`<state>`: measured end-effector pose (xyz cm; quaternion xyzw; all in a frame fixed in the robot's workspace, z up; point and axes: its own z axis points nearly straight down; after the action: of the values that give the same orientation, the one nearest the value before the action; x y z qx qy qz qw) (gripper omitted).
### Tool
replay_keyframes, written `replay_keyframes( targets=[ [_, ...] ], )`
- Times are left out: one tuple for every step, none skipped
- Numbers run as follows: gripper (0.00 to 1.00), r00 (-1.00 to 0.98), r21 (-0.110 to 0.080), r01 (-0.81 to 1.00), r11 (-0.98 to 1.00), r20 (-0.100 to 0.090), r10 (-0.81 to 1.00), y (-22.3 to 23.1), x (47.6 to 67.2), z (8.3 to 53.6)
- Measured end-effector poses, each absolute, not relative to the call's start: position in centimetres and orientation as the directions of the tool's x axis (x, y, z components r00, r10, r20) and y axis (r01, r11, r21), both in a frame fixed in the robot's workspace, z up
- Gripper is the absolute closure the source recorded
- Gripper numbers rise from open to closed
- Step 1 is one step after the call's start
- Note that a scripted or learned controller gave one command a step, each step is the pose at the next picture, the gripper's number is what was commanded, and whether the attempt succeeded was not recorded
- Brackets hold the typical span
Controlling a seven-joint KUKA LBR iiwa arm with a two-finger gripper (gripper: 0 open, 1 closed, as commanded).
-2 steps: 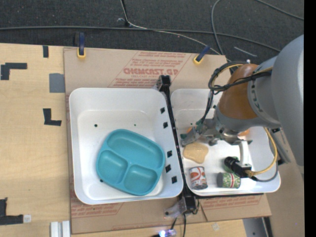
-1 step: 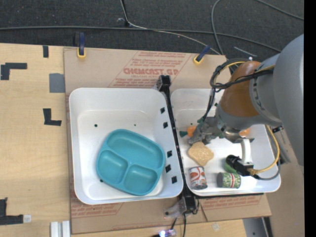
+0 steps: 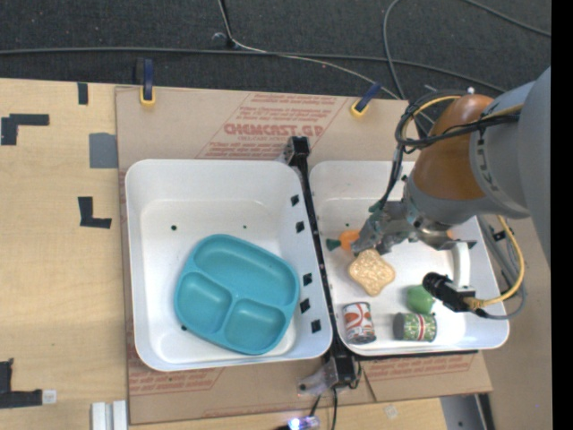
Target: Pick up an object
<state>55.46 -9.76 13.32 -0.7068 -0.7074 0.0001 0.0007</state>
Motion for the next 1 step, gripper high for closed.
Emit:
replay_keyframes(
  targets=[
    [1.00,-0.002,0.000,1.000,0.002,0.001,1.000,-9.38,55.45,17.38]
  ],
)
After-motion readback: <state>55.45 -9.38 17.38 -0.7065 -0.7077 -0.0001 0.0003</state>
